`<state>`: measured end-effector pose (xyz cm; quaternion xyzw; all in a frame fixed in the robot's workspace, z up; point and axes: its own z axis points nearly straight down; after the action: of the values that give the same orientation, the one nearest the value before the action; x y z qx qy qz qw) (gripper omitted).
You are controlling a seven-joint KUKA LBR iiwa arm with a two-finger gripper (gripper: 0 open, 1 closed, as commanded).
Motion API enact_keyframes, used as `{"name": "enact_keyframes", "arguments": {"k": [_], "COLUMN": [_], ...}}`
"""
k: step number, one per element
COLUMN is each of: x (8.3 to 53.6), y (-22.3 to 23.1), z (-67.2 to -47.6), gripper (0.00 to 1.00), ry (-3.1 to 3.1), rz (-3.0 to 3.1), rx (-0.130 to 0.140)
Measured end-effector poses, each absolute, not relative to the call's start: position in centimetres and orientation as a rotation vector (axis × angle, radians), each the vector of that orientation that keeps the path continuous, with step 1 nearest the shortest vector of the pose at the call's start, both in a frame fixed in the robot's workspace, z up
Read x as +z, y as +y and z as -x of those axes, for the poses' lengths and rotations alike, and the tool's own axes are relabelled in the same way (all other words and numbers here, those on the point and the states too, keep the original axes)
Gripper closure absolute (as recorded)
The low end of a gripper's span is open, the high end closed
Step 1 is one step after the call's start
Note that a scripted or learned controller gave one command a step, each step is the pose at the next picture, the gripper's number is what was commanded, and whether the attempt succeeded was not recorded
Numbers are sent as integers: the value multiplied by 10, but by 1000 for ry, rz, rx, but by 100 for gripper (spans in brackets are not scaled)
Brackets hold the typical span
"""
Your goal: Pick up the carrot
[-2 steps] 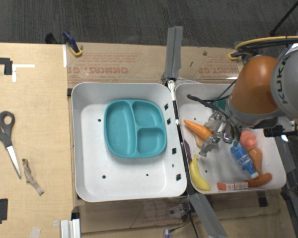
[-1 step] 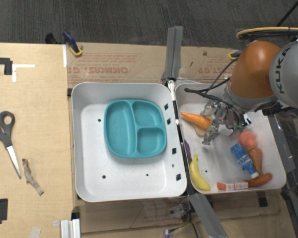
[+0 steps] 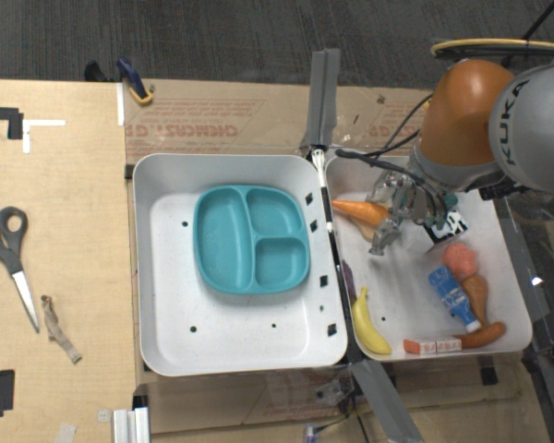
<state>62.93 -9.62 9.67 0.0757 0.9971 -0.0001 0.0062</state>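
Presently the carrot [image 3: 360, 211] lies in the right bin [image 3: 415, 326], toward its far left corner, close to the divider between the two bins, its thick end pointing toward the fingers [image 3: 385, 239]. The fingers stand just beside that end, on the carrot's right and slightly nearer the camera, tips pointing down to the bin floor. Whether they touch the carrot cannot be determined; the carrot is not seen between them. Whether the fingers are apart or together cannot be told from this angle, as cables and the wrist body clutter the area.

Right of the fingers, and nearer the camera, rest a pink and tan toy [image 3: 468, 278], a blue bottle [image 3: 453, 297] and a sausage-like item [image 3: 457, 341] along the near wall. Left of the fingers and nearer the camera, a banana [image 3: 368, 325] lies by the divider.

Well to the left of the fingers, the left bin [image 3: 166, 340] carries a teal divided plate [image 3: 252, 239]. Farther left again, scissors [image 3: 11, 257] lie on the wooden surface [image 3: 51, 340]. The grey arm with its orange band [image 3: 466, 109] rises to the right behind the fingers.
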Motion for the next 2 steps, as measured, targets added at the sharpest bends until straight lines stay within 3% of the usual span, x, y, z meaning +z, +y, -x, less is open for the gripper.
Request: {"name": "enact_keyframes", "arguments": {"k": [1,2], "x": [97,108], "y": [-93,-93], "z": [-639,-642], "gripper": [0,100], "ry": [3115,3106], "rz": [-311,-308], "rx": [1,-1]}}
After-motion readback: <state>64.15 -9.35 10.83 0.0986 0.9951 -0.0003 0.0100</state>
